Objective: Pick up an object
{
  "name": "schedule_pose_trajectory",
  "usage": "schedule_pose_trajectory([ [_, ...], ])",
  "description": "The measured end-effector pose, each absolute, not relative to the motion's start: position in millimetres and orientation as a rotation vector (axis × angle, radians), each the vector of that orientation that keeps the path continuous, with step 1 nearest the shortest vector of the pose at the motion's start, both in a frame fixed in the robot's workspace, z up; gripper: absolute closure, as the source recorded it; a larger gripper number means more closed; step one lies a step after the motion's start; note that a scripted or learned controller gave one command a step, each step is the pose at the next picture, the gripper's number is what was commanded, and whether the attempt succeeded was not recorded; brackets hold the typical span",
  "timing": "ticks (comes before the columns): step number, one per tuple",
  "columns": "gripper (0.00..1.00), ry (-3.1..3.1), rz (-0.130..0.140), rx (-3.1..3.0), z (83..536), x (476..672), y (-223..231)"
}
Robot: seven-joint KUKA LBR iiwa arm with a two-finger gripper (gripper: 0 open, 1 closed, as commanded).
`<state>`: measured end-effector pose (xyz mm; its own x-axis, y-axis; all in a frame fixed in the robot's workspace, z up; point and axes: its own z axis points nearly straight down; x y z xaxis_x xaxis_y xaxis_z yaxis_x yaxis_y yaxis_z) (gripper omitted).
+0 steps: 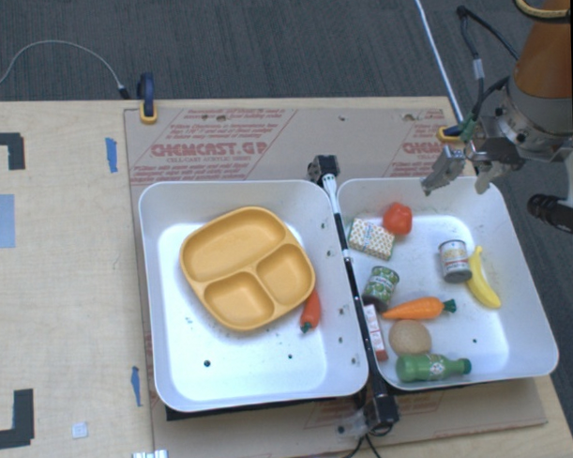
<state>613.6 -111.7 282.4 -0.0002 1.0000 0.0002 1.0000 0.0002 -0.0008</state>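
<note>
Two white bins sit side by side on the bench, the left bin (167,303) and the right bin (513,262), their inner rims touching along a black clip strip. The left one holds a yellow plate (246,267) with three compartments, tilted a little, and a small red-orange pepper (311,310) lying just beside the plate's lower right edge. The right one carries the loose items: a tomato (397,219) near the far wall, a cracker box (371,238) touching its left side, a green can (380,285) below the box, a silver can (454,261) upright towards the right, and a banana (482,279) just beside that can. A carrot (418,310) lies across the middle with its green end pointing right, a tan potato (410,338) sits below it, and a green bottle (432,367) lies on its side near the front wall. The gripper (463,174) hangs over the far right corner of the right bin, above the rim, its two fingers spread apart with nothing between them. It is well apart from the tomato and the silver can, the nearest things to it.
</note>
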Motion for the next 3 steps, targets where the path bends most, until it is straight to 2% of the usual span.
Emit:
schedule_pose_trajectory([
  [1, 0.00, -2.220, 0.003, -2.220, 124.7, 650.2, -123.4],
  [2, 0.00, -2.229, -0.014, -2.231, 90.5, 607.8, -94.9],
  [3, 1.00, -2.232, -0.022, -2.235, 102.9, 610.0, -94.5],
])
